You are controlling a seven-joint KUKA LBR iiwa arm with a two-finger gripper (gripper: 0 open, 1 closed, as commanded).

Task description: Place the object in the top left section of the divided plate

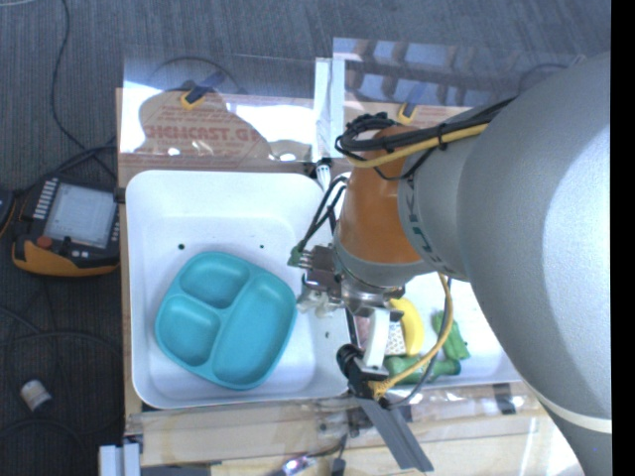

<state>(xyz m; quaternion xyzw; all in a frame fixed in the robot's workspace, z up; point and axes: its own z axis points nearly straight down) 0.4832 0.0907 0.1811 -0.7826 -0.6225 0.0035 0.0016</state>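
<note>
Banana (409, 323) lying in right bin (476, 365), lower right of frame, beside claw (372, 350); claw's state impossible to tell; blue divided plate (226, 315) sitting in left bin (149, 226).

Robot lab: bench bins (149, 266), teach pendant (69, 228), cables (50, 28)

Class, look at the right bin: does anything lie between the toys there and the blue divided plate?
Yes. The raised walls where the two bins meet stand between the yellow and green toys and the plate. The arm's wrist hangs over that edge too.
</note>
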